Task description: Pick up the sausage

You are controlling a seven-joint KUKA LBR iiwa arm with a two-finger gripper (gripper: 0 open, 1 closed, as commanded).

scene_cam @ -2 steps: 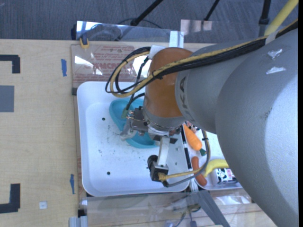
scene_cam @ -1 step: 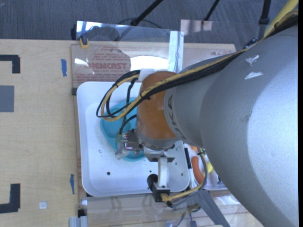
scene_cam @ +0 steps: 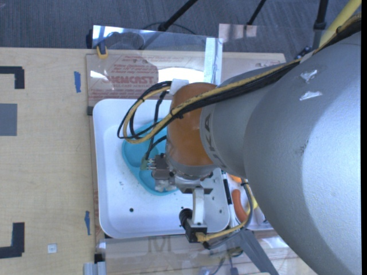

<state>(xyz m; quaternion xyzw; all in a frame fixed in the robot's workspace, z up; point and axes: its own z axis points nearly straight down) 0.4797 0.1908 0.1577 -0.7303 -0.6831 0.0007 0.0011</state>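
Observation:
My arm reaches across from the right, and its orange band (scene_cam: 189,125) hangs over the left white bin (scene_cam: 112,205). The gripper (scene_cam: 182,183) points straight down into this bin, seen from behind its wrist. It hovers over a light blue object (scene_cam: 135,154), most of which the wrist covers. A slim orange-red piece (scene_cam: 237,201), possibly the sausage, lies just right of the wrist in the neighbouring bin, partly behind a yellow cable. I see nothing held.
Yellow and black cables (scene_cam: 137,110) loop from the wrist over the left bin. A clear plastic sheet (scene_cam: 149,56) stands at the bin's far edge. The wooden bench (scene_cam: 46,153) stretches to the left. A small dark speck (scene_cam: 131,211) lies on the bin floor.

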